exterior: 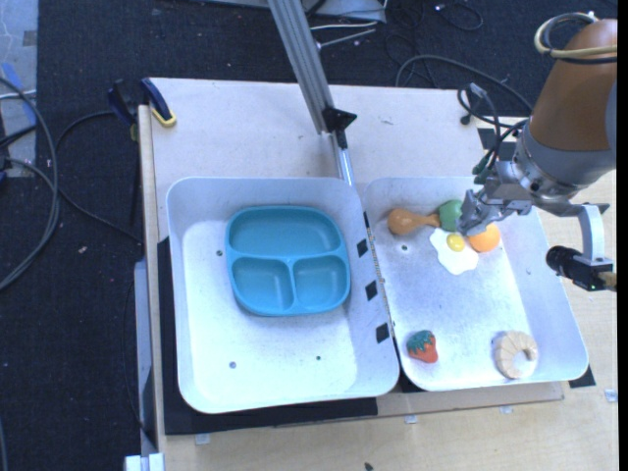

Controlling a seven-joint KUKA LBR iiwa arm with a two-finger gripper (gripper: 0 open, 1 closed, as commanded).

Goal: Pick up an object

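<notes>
At the far edge of the right bin (549, 341), the tool (478, 222) sits low over a cluster of toy foods. Whether the tool is open, closed or gripping anything cannot be told from this view.

Positions below are relative to the fried egg (453, 250):
- Orange piece (486, 240): touching the egg, on the arm side, directly under the tool.
- Green piece (450, 213): just behind the egg, toward the far wall.
- Drumstick (408, 222): beside the egg, toward the left bin (196, 361).
- Strawberry (422, 346) and shrimp (514, 353): well apart, near the front wall.

The blue divided plate (288, 260) lies in the left bin.

Handling, as judged: the orange piece is the likely target. It appears light, rigid, smooth plastic, so it may slip or roll. Grip across its widest part, clear of the flat egg, which offers little to hold.
</notes>
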